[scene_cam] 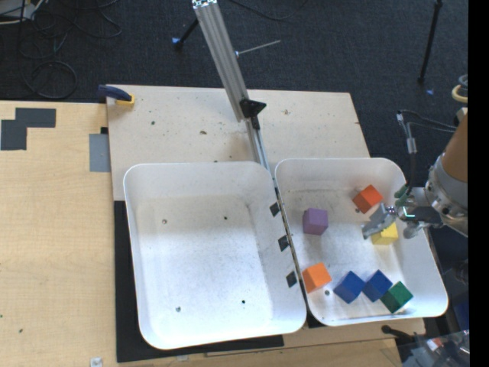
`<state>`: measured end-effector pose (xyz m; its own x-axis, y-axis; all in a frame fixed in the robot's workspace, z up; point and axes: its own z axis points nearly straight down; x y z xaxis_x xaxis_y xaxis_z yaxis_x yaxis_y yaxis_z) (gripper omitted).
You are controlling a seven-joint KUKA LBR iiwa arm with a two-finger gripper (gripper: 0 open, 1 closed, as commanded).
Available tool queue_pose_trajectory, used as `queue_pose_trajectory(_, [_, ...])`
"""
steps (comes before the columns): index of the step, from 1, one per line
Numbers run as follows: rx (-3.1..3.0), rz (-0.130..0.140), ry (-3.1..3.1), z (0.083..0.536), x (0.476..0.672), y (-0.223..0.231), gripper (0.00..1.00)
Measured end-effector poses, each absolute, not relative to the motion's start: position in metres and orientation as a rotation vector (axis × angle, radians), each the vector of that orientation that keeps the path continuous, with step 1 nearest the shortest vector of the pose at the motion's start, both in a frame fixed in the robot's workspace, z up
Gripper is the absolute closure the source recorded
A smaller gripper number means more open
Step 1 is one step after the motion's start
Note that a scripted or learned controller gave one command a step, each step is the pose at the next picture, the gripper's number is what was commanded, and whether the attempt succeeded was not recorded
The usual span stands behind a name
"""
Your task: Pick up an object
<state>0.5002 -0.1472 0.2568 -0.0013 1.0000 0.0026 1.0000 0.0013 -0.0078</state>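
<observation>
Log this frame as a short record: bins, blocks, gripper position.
right bin: two orange blocks, purple block, yellow block, two blue blocks, green block
left bin: white, speckled floor
gripper: low at the right bin's right side, at the yellow block
grasp: cannot tell

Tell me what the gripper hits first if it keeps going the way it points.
Probably the yellow block: the gripper points down and left, right at it. Depth is unclear from this slanted view, so contact may already exist.
</observation>
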Motion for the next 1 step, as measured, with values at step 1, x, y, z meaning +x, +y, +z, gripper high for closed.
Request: queue_pose_trajectory(1, [-2.222, 0.002, -2.217, 0.2589, 0.5007, -0.1484, 0.0])
